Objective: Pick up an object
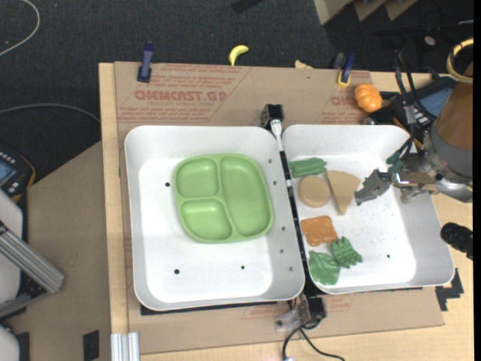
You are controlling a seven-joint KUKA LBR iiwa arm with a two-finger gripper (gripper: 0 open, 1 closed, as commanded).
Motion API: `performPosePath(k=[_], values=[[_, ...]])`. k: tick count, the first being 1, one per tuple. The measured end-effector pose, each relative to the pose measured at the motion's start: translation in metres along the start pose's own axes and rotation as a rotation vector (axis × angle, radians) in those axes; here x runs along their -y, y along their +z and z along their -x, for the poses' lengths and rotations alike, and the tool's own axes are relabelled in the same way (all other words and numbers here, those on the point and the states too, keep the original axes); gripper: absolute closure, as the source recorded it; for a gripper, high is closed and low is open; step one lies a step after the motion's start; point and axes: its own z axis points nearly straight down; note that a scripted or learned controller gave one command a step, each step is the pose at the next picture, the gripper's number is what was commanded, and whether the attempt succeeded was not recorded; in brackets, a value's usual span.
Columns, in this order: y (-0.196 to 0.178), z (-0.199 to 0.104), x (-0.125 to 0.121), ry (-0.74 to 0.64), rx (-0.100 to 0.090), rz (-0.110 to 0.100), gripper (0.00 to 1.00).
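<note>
Two shallow white bins sit side by side on a cardboard-covered bench. The left bin (150, 224) holds a pale green divided plate (223, 197) with three compartments, lying flat near the bin's middle. The right bin (409, 269) holds a cluster of small toy foods along its left half: a green leafy piece (307, 167) at the top, a round tan disc (314, 192) just below it, a tan wedge (343, 188) (like a slice of cheese or bread) touching the disc's right side, an orange-brown square piece (319, 230) lower down, and two dark green leafy pieces (334, 259) nearest the front rim. The gripper (372, 187) hangs over the right bin, just right of the wedge, its dark fingers spread apart with nothing between them. A small orange fruit (367, 97) lies on the cardboard beyond the bin.
</note>
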Motion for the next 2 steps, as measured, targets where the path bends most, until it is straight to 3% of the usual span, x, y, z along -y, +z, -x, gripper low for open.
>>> performPosePath(k=[1, 2], values=[[0.067, -0.046, 0.016, -0.003, -0.003, -0.01, 0.0], [0.076, -0.082, 0.014, -0.003, -0.002, -0.005, 0.0]])
